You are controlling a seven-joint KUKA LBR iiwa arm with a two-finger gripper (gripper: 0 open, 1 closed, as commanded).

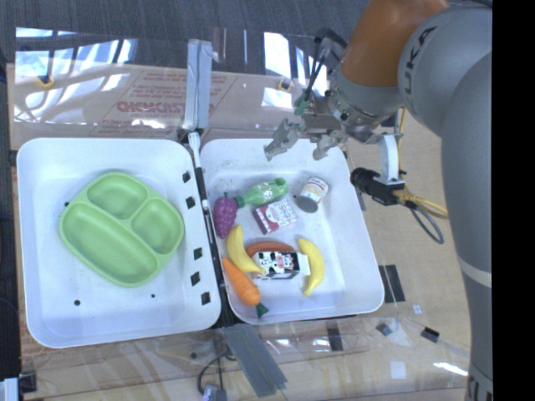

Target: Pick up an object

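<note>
A green divided plate (122, 237) is seen in the left bin (33, 224), at the left of the frame, lying flat with its three compartments facing up. The right bin (355, 249), at the centre of the frame, is crowded with small objects. A purple bunch of grapes (224, 215) is placed near its left wall, with a green bottle (262, 193) just to the right of it and tilted on its side. Below these, a banana (238, 251) and an orange carrot (242, 285) are laid close together, the carrot reaching toward the lower rim. A small red carton (276, 216) is found in the middle, and a black-and-white box (279, 264) below it, lying against a red sausage-like piece (269, 247). A second banana (312, 264) is set at the right, and a small can (312, 192) above it. The gripper (303, 147) is held over the upper edge of the right bin, its two fingers spread apart with nothing between them.
</note>
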